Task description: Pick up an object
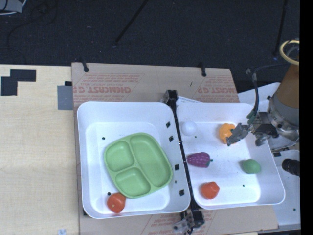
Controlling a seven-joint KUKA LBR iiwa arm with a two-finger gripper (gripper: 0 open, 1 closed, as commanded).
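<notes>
From above, the claw (240, 133) is hanging over the right bin (274, 192) near its right edge, fingers seemingly parted and gripping nothing, just beside an orange object (225, 130). A white ball (189, 128), purple toy (198, 159), green lump (251, 166) and red object (210, 190) are lying there. A green divided plate (138, 164) is sitting in the left bin (90, 126), with a red ball (116, 202) at its front-left corner.

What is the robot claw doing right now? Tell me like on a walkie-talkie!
Gripper low in right bin, beside orange object; grip unclear. Purple object, green object, red object, white ball lying loose. Nothing blocking.
</notes>
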